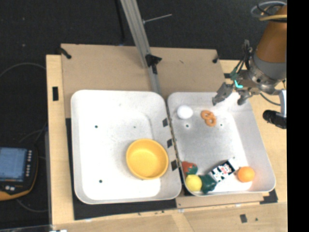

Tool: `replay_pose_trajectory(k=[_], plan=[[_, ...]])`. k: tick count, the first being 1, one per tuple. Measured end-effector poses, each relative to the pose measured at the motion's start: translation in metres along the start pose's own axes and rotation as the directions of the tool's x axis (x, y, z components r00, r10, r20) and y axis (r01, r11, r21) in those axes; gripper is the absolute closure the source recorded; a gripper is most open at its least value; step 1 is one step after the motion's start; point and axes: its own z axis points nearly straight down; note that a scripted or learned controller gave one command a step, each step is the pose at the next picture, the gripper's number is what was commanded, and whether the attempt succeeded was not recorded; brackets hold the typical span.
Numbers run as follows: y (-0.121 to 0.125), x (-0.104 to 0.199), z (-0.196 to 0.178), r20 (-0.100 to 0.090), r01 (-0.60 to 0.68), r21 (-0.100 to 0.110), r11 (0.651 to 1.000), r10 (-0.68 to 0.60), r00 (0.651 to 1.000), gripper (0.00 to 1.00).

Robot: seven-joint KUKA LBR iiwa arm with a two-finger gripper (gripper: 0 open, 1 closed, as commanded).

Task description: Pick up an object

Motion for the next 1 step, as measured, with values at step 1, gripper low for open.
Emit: replay_pose_trajectory(k=[1], plan=[[-0.0058, 0.004, 0.045, 0.0, -0.003, 0.005, 1.0, 0.003, 1.0, 0.0]])
